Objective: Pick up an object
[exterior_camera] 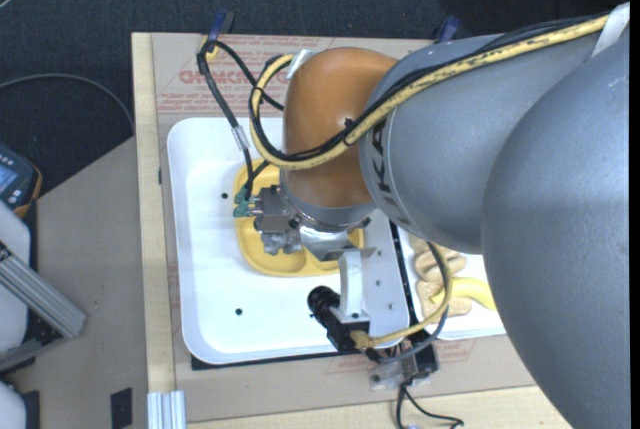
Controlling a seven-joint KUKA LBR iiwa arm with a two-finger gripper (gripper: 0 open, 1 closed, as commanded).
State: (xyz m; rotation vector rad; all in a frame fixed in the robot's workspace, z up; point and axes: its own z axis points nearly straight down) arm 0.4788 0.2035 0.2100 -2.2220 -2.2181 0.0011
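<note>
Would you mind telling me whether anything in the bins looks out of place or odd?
Nothing stands out. A yellow object lies in the left bin, mostly hidden under the arm's wrist, and pale yellowish items sit in the right bin.

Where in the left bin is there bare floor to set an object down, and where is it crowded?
The left bin is bare along its left wall and in the near-left corner, bordered by the yellow object. It is crowded at the middle, where the arm's wrist covers that object, and at the divider, by the pale objects.
</note>
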